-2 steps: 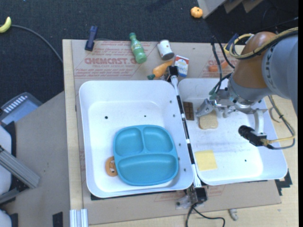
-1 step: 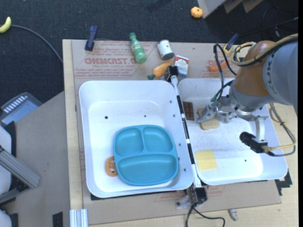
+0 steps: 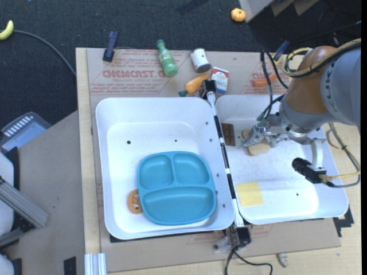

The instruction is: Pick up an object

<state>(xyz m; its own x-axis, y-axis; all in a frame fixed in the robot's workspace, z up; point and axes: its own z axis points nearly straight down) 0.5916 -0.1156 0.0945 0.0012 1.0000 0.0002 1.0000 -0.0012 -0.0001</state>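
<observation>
Brown cardboard bench (image 3: 143,73) under 2 white bins (image 3: 114,130)

Behind the bins you have a green bottle (image 3: 167,59) lying on the brown board (image 3: 137,70), with a dark blue clip (image 3: 110,46) near the board's back left corner. To the bottle's right you see a small white can (image 3: 200,59), an orange carrot-like piece (image 3: 194,85) and a small red and white carton (image 3: 219,79), the last two close together. On the dark floor beyond sit a small orange ball (image 3: 238,15) and, far left, a yellow banana (image 3: 6,30).
</observation>
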